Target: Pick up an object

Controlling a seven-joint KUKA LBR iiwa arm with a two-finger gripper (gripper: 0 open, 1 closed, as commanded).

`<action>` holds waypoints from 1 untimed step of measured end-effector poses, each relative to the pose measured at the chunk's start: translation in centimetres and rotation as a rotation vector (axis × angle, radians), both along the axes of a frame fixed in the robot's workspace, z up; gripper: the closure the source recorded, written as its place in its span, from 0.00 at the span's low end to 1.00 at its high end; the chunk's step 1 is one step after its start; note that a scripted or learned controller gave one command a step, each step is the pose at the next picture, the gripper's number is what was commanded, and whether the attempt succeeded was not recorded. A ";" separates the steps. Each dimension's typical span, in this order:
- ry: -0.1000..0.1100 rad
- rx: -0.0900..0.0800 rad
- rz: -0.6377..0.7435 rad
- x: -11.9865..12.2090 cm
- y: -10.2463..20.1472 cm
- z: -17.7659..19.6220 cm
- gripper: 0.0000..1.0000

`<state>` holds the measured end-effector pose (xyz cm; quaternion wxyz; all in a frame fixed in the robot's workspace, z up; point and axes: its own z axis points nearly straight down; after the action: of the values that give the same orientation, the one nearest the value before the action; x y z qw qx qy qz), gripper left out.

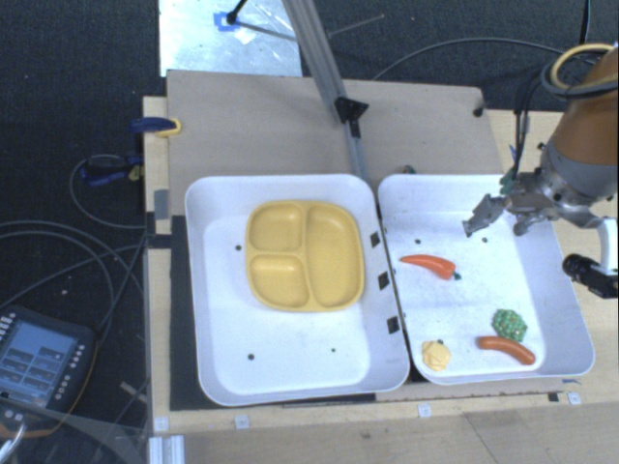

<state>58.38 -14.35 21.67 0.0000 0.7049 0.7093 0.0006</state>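
Arm cut off at frame's 3 o'clock edge; wrist detail blurry. Gripper (498, 216) hangs over the right bin (406, 201), fingers spread apart w/ nothing between them. Orange carrot-like piece (427, 265), green-tipped, lies at gripper's 7 o'clock, near bin centre. At bin's 5 o'clock: green lump (510, 324), orange sausage shape (505, 349), small yellow item (436, 356), too small to identify. Yellow divided plate (305, 255) sits in left bin (218, 356).

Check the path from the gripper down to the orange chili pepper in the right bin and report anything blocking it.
Nothing visible blocks it. The gripper hangs over the right bin, and only bare white floor lies between it and the orange chili pepper. The broccoli, sausage and yellow piece lie nearer the front rim, off that path.
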 end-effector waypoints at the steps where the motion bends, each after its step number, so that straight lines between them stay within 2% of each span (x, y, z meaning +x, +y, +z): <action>1: 0.000 0.000 -0.002 0.0 0.0 0.0 0.00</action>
<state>58.39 -14.34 21.68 0.0001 0.7055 0.7087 0.0008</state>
